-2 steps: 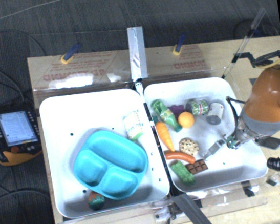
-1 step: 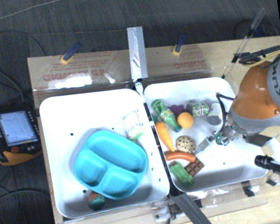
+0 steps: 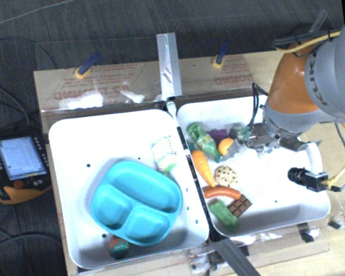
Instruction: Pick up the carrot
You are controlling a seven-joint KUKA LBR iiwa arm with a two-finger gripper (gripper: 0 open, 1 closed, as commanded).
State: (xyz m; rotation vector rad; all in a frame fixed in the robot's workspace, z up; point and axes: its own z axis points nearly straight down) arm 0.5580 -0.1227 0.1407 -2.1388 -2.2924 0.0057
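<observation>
The carrot [image 3: 202, 167] is orange and lies slanted against the left wall of the right bin [image 3: 285, 214], near the divider. My gripper [image 3: 251, 137] hangs over the upper middle of that bin, to the right of the carrot and apart from it. It is close to a small yellow-orange piece [image 3: 226, 147] and a purple piece [image 3: 222, 135]. Nothing can be seen held by the gripper.
Around the carrot lie green leafy food [image 3: 201, 136], a speckled cookie [image 3: 225, 174], a red sausage [image 3: 221, 192], a chocolate piece [image 3: 240, 206] and a green vegetable [image 3: 225, 216]. The left bin [image 3: 66, 149] holds a blue divided plate [image 3: 137, 201], a white-green packet [image 3: 164, 154] and a small dark toy [image 3: 117, 245].
</observation>
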